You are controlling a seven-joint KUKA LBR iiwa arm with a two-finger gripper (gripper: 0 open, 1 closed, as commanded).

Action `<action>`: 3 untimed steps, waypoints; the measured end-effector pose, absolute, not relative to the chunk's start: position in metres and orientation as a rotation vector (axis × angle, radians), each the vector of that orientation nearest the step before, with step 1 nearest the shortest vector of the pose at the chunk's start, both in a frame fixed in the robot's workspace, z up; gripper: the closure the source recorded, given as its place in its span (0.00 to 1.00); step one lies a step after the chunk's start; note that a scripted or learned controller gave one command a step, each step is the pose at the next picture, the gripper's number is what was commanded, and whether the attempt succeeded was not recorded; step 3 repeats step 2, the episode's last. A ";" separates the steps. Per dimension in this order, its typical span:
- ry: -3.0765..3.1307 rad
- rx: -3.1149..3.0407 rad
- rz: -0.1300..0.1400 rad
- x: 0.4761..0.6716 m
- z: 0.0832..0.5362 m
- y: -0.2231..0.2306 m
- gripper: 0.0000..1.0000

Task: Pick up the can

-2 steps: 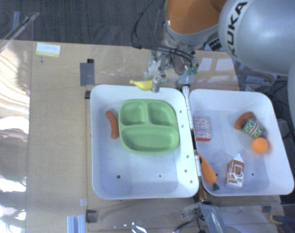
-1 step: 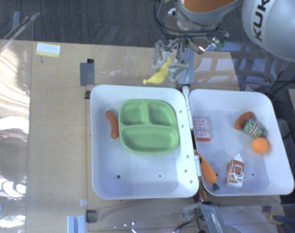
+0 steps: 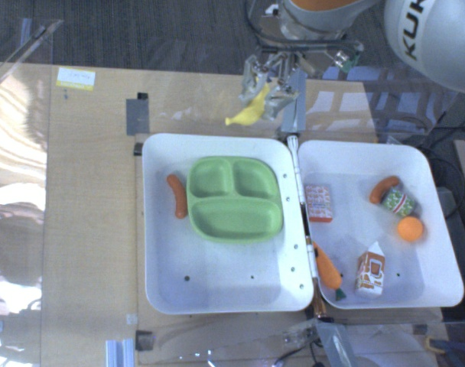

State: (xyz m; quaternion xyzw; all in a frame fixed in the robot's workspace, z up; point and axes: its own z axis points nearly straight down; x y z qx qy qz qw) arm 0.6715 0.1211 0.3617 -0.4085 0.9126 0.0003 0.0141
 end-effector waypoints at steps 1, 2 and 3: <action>2.447 -1.952 -0.003 0.670 0.343 0.065 1.00; 1.576 -2.704 -0.011 0.670 0.400 0.032 1.00; 1.576 -2.704 -0.011 0.670 0.400 0.032 1.00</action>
